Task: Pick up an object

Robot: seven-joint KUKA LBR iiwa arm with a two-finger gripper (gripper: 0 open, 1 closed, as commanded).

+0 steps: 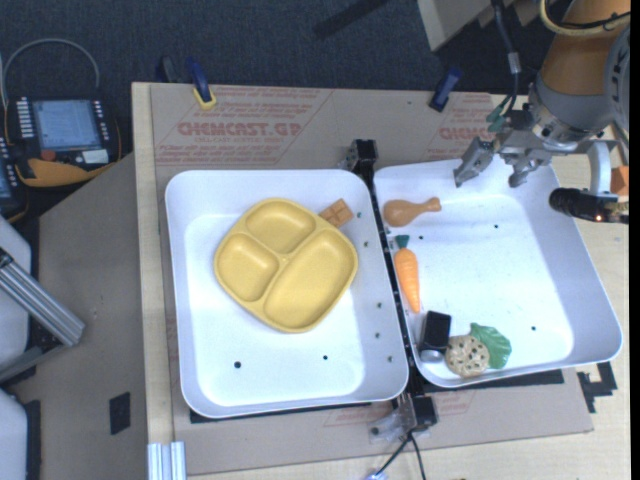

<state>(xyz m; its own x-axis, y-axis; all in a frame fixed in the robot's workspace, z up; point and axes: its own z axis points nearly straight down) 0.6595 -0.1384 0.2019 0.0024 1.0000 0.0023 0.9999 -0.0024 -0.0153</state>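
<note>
The yellow plate [287,264] hides part of the small brown block [337,212].

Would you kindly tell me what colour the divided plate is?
Yellow; the divided plate shows best in the camera view.

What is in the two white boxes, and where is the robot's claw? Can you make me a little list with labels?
left bin: yellow divided plate; small brown block at the plate's far edge
right bin: toy drumstick, toy carrot, small black block, cookie, green leafy piece
where the toys lie: along the right bin's left side and near corner
gripper: open, above the right bin's far edge, holding nothing
task state: nothing picked up yet
</note>
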